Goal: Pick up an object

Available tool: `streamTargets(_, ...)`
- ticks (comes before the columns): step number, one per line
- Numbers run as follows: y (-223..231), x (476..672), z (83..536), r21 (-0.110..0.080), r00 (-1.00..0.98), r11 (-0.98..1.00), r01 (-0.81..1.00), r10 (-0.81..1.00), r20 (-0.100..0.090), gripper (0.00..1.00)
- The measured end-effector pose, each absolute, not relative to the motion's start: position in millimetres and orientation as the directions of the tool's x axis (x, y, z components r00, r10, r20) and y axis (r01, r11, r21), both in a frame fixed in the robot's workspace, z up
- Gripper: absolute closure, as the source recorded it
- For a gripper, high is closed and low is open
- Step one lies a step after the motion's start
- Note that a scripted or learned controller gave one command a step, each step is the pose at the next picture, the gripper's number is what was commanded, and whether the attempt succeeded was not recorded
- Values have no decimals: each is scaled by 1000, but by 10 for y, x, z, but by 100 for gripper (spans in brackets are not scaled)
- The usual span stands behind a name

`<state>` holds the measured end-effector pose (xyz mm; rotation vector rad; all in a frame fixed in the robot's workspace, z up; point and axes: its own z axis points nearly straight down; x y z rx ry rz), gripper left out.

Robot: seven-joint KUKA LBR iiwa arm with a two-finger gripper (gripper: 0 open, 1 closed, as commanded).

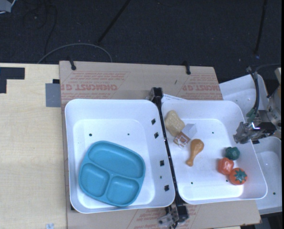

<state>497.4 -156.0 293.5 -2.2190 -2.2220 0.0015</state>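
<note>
Several toys lie in the right bin (249,191); nearest the claw (245,133) is a green piece (232,152), apart from it. Claw state: cannot tell. Step: approach, nothing grasped yet. Next: go down w/ aim on one toy.

The arm enters at three o'clock; its end effector (247,132) hangs low, pointing toward nine o'clock.

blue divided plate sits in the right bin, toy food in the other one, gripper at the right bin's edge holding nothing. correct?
Wrong on one point: the camera view shows the blue divided plate in the left bin, not the right. The toy food lies in the right bin, and the gripper sits at that bin's right edge with nothing between its fingers.
</note>
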Motion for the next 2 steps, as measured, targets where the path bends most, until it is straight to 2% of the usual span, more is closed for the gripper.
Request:
streamTargets(1, -972, 4931, 2783, -4, -3, 3, 1000, 1000, 2, 100)
streamTargets(2, -520, 4999, 2746, -4, -4, 4, 1000, 1000, 1, 100)
